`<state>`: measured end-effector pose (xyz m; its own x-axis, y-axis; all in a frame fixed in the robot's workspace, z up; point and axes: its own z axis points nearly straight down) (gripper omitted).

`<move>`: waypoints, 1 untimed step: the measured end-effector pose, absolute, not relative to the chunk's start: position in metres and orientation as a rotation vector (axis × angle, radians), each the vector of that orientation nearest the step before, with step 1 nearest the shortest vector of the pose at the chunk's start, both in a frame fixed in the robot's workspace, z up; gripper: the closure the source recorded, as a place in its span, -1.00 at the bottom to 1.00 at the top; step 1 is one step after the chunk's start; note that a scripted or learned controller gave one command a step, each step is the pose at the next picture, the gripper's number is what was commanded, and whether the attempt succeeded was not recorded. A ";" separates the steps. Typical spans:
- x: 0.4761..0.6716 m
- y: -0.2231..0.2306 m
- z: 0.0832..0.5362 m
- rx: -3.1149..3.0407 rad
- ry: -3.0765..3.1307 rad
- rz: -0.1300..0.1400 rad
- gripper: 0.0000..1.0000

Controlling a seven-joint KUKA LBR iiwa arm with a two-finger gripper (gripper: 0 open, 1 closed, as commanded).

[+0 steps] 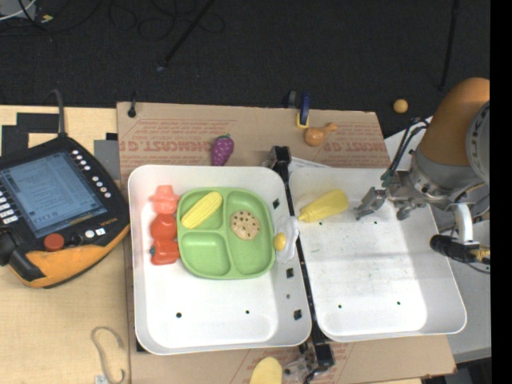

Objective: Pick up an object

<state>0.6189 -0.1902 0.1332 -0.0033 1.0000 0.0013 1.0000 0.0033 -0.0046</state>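
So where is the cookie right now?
The cookie lies in the upper right compartment of the green plate in the left bin, right of the corn.

One fixed camera looks down at a slant on the left bin (152, 310), with the right bin (384, 294) beside it.

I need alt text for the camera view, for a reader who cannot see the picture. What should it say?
A grey robot arm's gripper hovers over the right white bin, beside a yellow bottle lying at the bin's upper left. The left white bin holds a green divided plate with corn and a cookie, and a red bottle beside it.
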 end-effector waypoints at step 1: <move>0.619 -0.186 0.085 -2.211 -2.225 0.004 -1.00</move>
<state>0.6189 -0.1865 0.0846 -0.0062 1.0000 0.0018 1.0000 0.0062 -0.0051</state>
